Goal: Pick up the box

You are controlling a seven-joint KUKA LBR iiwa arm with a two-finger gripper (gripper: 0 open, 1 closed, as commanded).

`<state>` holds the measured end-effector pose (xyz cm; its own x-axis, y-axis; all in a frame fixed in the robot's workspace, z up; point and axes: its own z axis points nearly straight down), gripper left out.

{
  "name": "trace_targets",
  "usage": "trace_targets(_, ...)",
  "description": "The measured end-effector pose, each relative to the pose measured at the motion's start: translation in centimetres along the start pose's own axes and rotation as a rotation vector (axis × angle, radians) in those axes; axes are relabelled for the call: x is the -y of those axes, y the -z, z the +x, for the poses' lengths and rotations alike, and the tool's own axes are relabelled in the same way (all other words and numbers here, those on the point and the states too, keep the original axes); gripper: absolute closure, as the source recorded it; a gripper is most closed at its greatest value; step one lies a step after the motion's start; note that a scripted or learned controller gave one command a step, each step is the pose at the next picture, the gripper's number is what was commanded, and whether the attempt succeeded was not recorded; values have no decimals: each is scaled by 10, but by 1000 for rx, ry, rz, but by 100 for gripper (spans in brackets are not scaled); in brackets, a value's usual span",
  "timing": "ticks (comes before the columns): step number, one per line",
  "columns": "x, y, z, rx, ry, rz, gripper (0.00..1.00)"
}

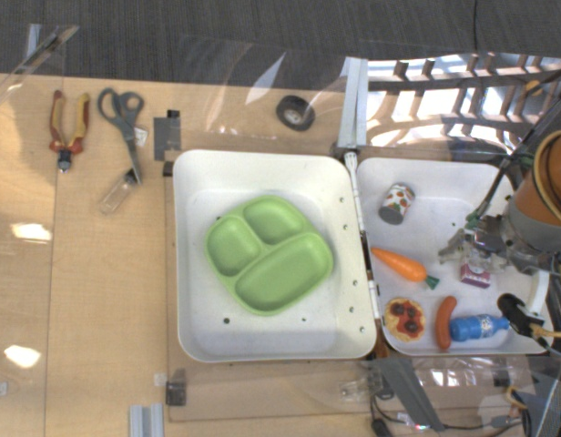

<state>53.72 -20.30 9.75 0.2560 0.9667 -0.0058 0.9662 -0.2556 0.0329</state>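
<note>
- Arm [546, 198] comes in from the right edge, orange band above the wrist, over the right bin [426, 176].
- Gripper [478, 248] hangs low at the right part of that bin; can't tell if claw is released or clenched, too small & cluttered.
- Box [475, 276]: small, purple/white, lies on the bin floor just under/next to the gripper tip. Whether it's touched, can't tell.
- Other stuff in right bin: small cup [396, 202] w/ red & green print, upper left; carrot [403, 266] in the mid-left, tilted; pizza slice toy [405, 318] at the front left; red sausage [443, 321] just beside it; blue bottle [476, 327] lying on its side at the front.
- Left bin [198, 326]: green divided plate [270, 253], three compartments, about centre.
- Bench left of bins: red-handled pliers [66, 126], scissors [126, 126]; tape roll [295, 111] behind left bin.
</note>
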Motion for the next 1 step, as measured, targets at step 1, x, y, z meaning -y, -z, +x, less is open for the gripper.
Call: trace_targets(1, 0, 0, 0, -1, -23, -3, 0)
